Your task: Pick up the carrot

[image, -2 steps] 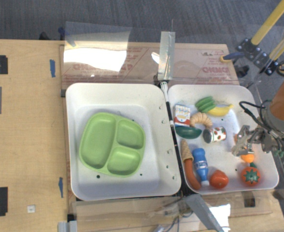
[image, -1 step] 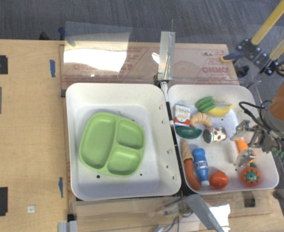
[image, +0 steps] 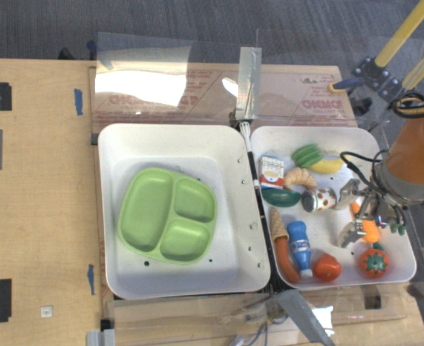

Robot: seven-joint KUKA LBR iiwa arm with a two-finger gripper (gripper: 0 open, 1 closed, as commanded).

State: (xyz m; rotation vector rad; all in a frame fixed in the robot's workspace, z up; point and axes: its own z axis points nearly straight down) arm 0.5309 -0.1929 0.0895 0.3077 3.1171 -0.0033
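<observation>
Orange carrot [image: 369, 229] sits in the right bin [image: 407, 272], near its right edge — just above the tomato-like toy [image: 375, 262]. Claw [image: 363, 225] is down directly over it, metal fingers [image: 352, 231] flanking the piece on its left side. Whether the claw is closed on the carrot or merely around it — cannot tell; long axis unclear too. Green plate [image: 167, 213] lies in the left bin [image: 118, 150].

The bench [image: 32, 193] is viewed from one fixed camera set above it, tilted downward. Both white bins [image: 115, 215] are taken in from fairly near, side by side, with floor seen beyond
</observation>
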